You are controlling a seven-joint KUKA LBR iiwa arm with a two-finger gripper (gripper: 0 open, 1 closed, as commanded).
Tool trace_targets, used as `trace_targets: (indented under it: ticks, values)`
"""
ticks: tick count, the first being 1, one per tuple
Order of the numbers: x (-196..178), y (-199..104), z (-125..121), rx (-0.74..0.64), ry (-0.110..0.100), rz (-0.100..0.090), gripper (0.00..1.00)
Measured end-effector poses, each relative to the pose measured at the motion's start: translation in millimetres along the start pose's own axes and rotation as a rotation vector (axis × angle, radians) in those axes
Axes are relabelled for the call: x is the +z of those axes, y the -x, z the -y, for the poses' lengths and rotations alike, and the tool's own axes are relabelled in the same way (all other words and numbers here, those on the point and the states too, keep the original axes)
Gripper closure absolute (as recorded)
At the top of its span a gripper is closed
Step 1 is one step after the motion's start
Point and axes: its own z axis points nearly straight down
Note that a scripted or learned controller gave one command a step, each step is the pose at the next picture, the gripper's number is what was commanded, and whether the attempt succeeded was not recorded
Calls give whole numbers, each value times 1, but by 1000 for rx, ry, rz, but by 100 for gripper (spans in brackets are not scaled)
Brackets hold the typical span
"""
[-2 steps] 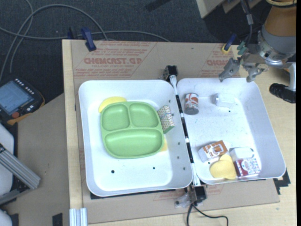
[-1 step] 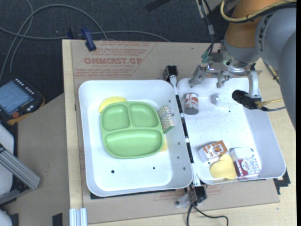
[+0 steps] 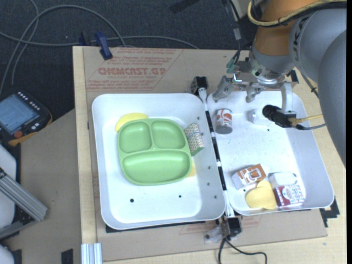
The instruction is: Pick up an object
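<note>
Brown cardboard sheet [image 3: 132,70] under your two white plastic bins [image 3: 104,147] reads "CHEMCAST GP"; your two-finger gripper [image 3: 237,92] hangs spread, grasping nothing, above small red-labelled can [image 3: 223,120].

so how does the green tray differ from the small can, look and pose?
The green tray lies flat in the left bin; the small can sits in the right bin, near the end effector. The tray is far bigger, plain green, with three compartments; the can is small, with a red and white label. Both sit free, ungrasped.
</note>
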Motion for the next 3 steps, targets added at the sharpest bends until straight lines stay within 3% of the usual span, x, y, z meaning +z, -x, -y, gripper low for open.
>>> trace_targets:
  ticks: [1, 2, 3]
  values:
    - [13, 77, 0, 2, 3, 3, 0]
    - [66, 46, 0, 1, 1, 0, 0]
    - [101, 55, 20, 2, 0, 1, 0]
